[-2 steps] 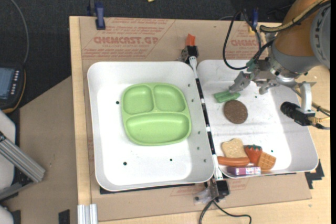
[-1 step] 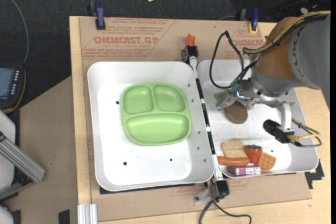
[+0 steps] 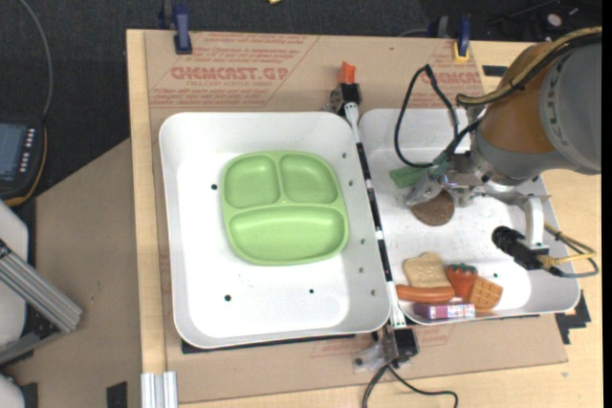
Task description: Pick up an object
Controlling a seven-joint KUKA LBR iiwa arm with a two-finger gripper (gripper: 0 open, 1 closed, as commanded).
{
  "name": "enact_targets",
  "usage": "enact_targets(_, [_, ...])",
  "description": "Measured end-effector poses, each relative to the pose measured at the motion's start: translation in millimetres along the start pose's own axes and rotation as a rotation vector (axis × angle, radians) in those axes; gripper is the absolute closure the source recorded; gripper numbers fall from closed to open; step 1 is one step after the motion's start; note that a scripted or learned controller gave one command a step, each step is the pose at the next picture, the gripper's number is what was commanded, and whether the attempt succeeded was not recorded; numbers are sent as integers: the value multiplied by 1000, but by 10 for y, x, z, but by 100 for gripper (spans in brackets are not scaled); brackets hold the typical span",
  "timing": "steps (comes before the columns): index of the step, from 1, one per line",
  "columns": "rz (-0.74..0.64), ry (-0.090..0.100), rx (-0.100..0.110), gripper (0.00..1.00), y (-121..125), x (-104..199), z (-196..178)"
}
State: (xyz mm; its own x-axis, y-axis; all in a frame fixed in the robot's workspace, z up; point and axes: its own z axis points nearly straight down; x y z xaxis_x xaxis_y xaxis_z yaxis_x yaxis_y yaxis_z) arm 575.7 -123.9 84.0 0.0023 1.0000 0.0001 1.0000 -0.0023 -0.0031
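Note:
My gripper (image 3: 429, 193) is low in the right bin (image 3: 540, 296), near its left wall. It hangs right over a brown round piece (image 3: 437, 210) and touches or nearly touches its top edge. A green piece (image 3: 405, 177) lies just left of the gripper, partly hidden by it. Toward the bin's front edge lie a slice of bread (image 3: 426, 269), a red sausage (image 3: 424, 293), a red and green strawberry-like piece (image 3: 462, 276), a waffle (image 3: 486, 292) and a pink item (image 3: 450, 311).
The left bin (image 3: 191, 301) holds a green divided plate (image 3: 284, 207). A black cable (image 3: 413, 115) loops over the right bin's back part. A black fitting (image 3: 517, 247) sits at the right, below the arm. Clamps stand along the bench's back edge.

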Motion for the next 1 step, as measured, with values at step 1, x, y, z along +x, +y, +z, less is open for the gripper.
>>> enact_targets(1, [-2,0,-5,100,14,15,-116])
